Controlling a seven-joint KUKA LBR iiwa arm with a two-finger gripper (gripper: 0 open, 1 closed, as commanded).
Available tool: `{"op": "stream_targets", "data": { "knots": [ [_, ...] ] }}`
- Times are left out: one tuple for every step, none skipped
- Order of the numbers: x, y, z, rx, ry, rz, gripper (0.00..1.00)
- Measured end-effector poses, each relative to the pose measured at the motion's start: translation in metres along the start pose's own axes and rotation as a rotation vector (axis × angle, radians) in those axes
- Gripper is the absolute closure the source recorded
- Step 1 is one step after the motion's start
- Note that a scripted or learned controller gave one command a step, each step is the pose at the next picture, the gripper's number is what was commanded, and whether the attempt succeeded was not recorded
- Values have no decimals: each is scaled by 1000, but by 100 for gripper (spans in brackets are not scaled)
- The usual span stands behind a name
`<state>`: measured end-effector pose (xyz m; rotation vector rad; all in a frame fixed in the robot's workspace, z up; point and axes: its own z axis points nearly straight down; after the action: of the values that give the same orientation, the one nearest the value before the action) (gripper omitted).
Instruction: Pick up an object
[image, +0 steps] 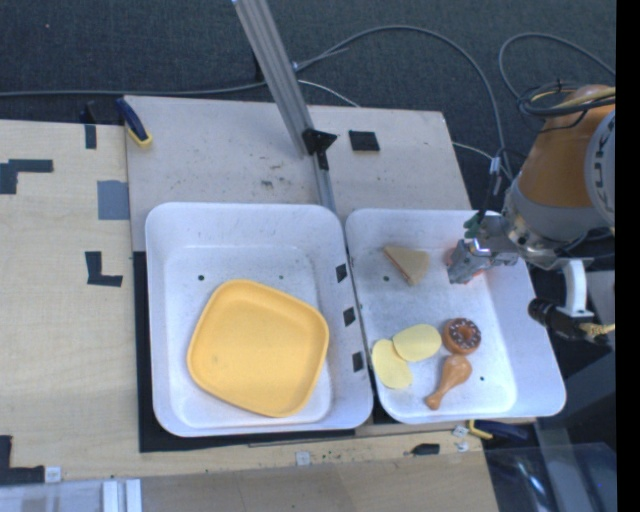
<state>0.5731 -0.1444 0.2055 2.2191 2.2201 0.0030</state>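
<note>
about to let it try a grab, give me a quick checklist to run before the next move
1. Gripper over the right bin: ok, near its upper right part.
2. Gripper holding anything: cannot tell; nothing seen between the fingers.
3. Nearest target: ok, the tan wedge lies just left of the gripper, apart from it.
4. Other targets reachable: ok, two yellow slices, donut and drumstick sit clustered in the lower part of the right bin.
5. Clutter risk: not ok, the slices overlap and the drumstick touches the donut.
6. Yellow plate: ok, flat in the left bin.
</note>
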Motion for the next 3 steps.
{"op": "stream_targets", "data": {
  "knots": [
    [62,-4,-7,3,2,-5,100],
    [107,-11,-2,4,1,-4,100],
    [156,-24,2,4,1,-4,100]
  ]
}}
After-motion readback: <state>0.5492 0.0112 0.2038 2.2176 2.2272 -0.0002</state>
